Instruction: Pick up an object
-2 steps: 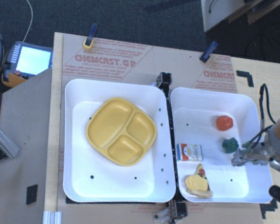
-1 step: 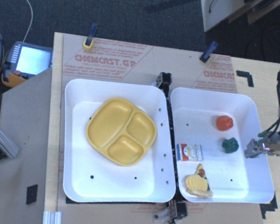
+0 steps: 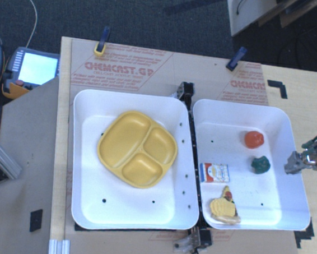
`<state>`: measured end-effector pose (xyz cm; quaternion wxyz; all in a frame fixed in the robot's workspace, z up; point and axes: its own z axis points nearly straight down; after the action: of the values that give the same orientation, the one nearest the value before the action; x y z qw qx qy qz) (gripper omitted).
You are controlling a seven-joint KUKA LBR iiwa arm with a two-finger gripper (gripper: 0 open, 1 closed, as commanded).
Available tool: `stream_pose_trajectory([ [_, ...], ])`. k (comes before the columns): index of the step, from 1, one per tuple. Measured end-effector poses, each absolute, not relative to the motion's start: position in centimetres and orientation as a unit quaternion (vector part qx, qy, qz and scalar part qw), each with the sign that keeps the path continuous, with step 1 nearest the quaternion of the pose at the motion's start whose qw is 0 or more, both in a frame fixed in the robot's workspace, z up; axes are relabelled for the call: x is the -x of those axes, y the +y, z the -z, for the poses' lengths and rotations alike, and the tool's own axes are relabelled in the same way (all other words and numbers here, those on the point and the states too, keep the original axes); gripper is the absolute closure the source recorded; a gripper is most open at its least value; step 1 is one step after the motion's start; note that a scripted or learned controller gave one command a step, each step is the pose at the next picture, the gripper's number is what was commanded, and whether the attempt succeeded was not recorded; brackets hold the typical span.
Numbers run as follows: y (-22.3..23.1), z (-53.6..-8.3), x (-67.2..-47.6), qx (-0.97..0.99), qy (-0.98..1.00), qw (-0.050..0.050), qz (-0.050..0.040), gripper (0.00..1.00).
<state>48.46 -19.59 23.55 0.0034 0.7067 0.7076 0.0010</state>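
Note:
The right bin (image 3: 290,213) holds several small objects. An orange-red ball-like piece (image 3: 253,139) lies near its back right. Just in front of that sits a dark green lump (image 3: 261,165). A small white and red packet (image 3: 214,173) lies by the bin's left wall, with a yellow toy food piece (image 3: 223,209) nearer the front. My gripper (image 3: 297,162) hangs over the right rim of this bin, to the right of the green lump and apart from it. Nothing shows in its grasp.
The left bin (image 3: 83,200) carries a yellow divided plate (image 3: 137,148) in its middle. A black divider strip (image 3: 192,155) runs between the two bins. Clamps (image 3: 101,43) sit at the bench's back edge, and screens (image 3: 32,68) stand off the bench at the left.

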Motion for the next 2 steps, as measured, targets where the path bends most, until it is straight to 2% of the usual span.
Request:
stream_pose_trajectory([
  [1, -15.2, -23.2, -50.7, -0.705, 0.709, 0.001, -0.0009, 1.00],
  [2, -9.7, -24.1, -51.9, -0.705, 0.709, 0.001, -0.0012, 1.00],
])
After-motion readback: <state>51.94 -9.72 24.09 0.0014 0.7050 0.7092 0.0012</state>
